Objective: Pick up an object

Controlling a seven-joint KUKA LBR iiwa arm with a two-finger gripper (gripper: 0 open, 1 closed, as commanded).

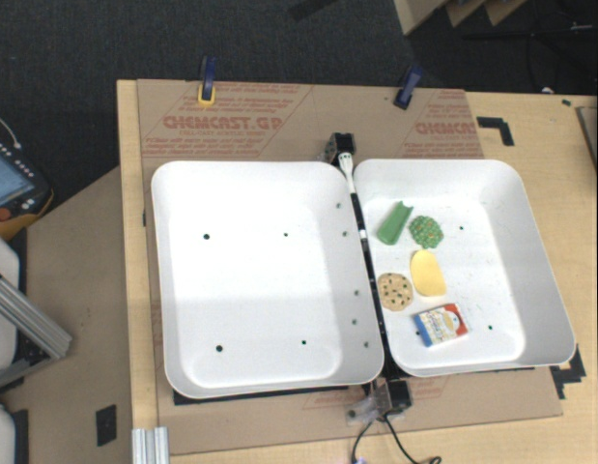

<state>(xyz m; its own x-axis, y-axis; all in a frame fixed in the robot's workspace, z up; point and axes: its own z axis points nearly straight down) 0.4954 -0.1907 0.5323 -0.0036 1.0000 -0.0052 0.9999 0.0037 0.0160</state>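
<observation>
Two shallow white bins sit side by side on the desk [279, 104]; the right bin [530, 259] holds five small items bunched toward its inner wall: a green wedge [395, 222], a green knobbly ball [426, 231], a yellow piece [429, 274], a cookie [393, 290] and a small red-and-blue packet [441, 324]. The state of the jaws cannot be told. Likely risks: the cookie lies flat near the wall, so a descent there may strike the rim, and closely spaced items invite a double or glancing grasp.
</observation>
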